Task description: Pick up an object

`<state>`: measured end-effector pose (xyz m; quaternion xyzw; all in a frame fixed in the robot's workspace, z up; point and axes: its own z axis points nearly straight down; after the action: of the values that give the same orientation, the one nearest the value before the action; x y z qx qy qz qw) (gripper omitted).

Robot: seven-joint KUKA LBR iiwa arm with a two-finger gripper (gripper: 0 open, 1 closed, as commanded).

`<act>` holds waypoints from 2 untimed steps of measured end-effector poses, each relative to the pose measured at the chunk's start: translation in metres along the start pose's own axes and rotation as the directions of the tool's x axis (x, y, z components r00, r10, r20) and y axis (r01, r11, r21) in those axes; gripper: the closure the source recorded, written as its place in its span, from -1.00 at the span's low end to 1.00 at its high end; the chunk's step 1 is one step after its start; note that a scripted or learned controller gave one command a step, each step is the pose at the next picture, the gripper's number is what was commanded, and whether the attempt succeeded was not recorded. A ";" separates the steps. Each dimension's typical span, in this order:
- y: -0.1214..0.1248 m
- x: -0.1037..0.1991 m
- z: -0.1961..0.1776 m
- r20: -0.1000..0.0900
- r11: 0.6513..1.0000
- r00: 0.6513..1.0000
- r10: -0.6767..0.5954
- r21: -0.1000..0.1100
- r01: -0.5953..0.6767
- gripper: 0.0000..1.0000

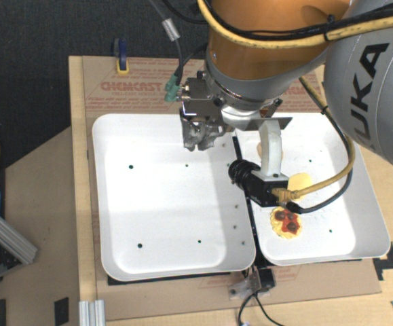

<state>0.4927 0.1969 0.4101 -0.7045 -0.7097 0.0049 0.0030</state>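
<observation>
We log the approach step: gripper [198, 141], jaws' state unreadable, must next descend onto the yellow-red toy [286, 223] at five o'clock.

Fixed overhead camera, slanted down, both bins [108, 182]

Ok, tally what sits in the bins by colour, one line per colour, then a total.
Yellow: 1, a small yellow piece in the right bin, beside the hose.
Yellow with red spots: 1, a round item in the same bin.
Pale: 1, a partly hidden pale object behind the gripper bracket.
Total: 3 visible; the arm may hide more.
</observation>
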 end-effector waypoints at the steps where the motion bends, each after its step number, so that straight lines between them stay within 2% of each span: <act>1: -0.015 -0.033 0.021 -0.001 1.000 1.000 0.010 -0.005 -0.010 1.00; 2: -0.013 -0.035 -0.006 -0.004 1.000 1.000 0.007 -0.016 -0.007 1.00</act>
<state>0.4796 0.1623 0.4159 -0.7069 -0.7073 -0.0020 -0.0010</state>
